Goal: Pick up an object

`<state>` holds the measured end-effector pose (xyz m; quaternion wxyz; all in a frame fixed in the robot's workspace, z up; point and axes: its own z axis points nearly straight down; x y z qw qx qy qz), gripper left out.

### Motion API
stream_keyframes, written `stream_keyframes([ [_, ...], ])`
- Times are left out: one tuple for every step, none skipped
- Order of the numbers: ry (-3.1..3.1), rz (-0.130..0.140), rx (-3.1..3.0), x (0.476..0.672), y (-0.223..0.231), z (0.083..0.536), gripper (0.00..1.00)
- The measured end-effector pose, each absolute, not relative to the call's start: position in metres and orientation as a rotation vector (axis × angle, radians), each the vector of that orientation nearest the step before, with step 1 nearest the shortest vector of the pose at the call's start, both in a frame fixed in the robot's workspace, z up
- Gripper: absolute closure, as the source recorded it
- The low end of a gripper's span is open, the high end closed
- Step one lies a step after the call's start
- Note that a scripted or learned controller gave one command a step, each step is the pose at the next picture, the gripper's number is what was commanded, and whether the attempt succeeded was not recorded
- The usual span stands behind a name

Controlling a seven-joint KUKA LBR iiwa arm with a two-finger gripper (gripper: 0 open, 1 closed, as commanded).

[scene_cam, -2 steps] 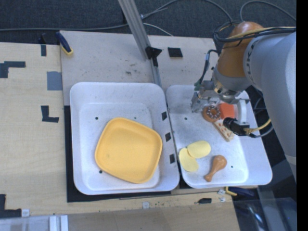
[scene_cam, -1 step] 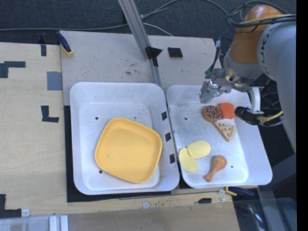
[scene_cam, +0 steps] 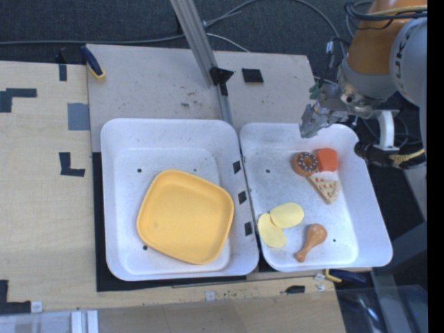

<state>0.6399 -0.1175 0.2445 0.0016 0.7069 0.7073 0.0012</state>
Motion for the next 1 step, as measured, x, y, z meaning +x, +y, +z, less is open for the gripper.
stream_keyframes([
  [2.226,0.0,2.218,0.6195,-0.0664,0.2328,1.0],
])
